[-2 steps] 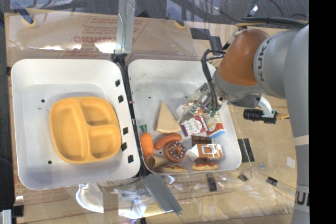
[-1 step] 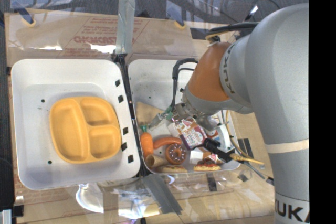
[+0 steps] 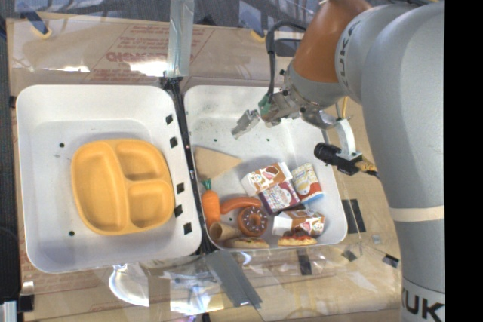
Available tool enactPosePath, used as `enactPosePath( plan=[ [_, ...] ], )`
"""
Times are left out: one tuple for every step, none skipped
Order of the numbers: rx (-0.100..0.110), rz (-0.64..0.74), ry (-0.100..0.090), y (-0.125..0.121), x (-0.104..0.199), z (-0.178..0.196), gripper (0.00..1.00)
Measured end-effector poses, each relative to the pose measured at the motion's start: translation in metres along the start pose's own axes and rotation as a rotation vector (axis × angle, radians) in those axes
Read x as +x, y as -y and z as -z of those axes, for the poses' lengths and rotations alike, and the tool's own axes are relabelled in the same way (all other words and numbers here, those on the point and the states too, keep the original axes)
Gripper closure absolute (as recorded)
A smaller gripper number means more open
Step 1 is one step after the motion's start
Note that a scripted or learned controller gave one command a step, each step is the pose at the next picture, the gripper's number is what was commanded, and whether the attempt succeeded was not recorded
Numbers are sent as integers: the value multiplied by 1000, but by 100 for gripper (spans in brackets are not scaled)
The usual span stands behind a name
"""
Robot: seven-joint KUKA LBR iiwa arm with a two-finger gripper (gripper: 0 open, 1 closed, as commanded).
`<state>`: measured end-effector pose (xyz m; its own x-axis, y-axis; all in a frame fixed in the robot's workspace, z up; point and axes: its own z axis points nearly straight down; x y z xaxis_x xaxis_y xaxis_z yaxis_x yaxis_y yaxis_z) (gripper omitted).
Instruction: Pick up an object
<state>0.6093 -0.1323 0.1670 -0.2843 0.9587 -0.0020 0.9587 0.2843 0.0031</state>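
Well below the gripper (image 3: 247, 121), toy carrot (image 3: 210, 203) among boxes.

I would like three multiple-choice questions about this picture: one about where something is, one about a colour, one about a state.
1. Where is the divided tray?
A. left bin
B. right bin
C. outside both bins

2. What colour is the tray?
A. blue
B. yellow
C. green

3. The gripper is
A. resting on the tray
B. above the right bin, away from the small items
C. outside both bins

Answers: 1 A, it lies in the left bin. 2 B, it is plainly yellow. 3 B, the gripper is over bare floor in the bin's upper part.
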Motion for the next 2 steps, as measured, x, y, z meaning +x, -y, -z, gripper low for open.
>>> enactPosePath(
  plan=[
    [5,-29,-2,82,-31,-76,0],
    [4,-246,-3,117,-14,-75,0]
  ],
)
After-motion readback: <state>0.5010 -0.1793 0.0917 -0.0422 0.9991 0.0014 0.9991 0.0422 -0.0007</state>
